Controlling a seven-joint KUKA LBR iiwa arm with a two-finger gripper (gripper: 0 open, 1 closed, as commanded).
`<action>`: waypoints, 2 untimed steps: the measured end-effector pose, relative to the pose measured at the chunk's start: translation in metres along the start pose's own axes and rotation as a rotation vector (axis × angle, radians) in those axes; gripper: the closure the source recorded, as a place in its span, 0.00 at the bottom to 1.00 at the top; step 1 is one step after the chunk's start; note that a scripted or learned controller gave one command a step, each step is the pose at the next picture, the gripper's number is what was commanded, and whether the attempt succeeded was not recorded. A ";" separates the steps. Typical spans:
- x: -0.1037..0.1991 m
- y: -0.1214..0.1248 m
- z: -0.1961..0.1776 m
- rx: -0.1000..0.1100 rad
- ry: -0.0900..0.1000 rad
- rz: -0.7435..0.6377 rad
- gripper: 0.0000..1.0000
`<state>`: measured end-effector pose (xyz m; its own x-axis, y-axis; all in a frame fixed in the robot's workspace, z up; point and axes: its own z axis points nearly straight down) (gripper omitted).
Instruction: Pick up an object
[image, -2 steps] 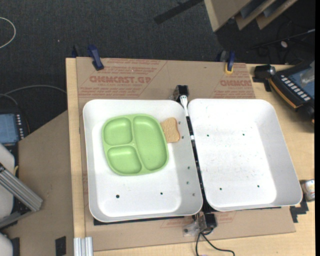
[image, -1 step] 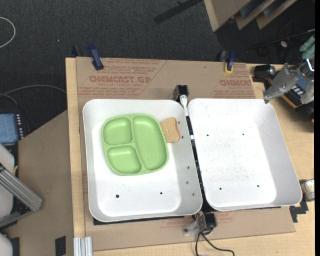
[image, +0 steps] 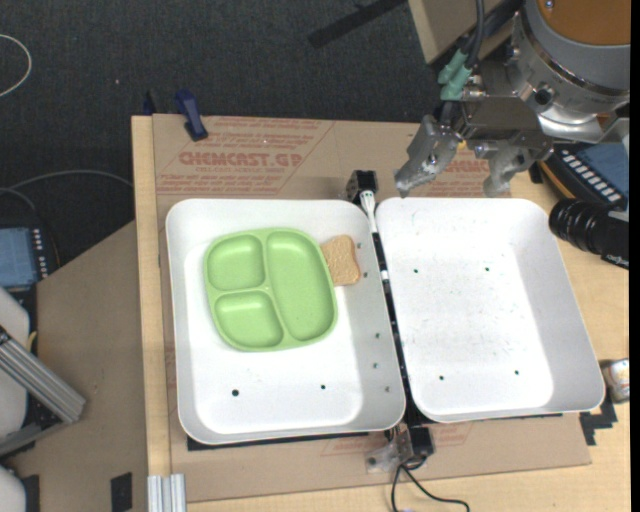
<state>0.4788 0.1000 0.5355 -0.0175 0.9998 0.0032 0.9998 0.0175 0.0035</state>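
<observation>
A green three-compartment plate (image: 270, 290) lies flat in the left bin (image: 200, 400). A tan biscuit-like piece (image: 343, 260) rests against the plate's right rim, near the divide between the bins. My gripper (image: 461, 168) hangs above the back edge of the right bin (image: 490, 330), up and to the right of the biscuit. It is open, its two grey fingers (image: 424, 160) stand wide apart, and nothing is between them.
The bins sit side by side on a cardboard sheet (image: 250, 150). A black clamp (image: 361, 185) marks the back of the seam between them. A blue clip (image: 190, 113) lies at the back left and a black cylinder (image: 590, 228) is at the right edge.
</observation>
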 end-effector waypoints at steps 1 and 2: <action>-0.008 0.001 -0.011 -0.003 -0.003 0.016 1.00; 0.129 -0.001 0.108 0.018 -0.005 0.003 1.00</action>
<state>0.4763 0.2291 0.4282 -0.0142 0.9999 -0.0020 0.9998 0.0141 -0.0141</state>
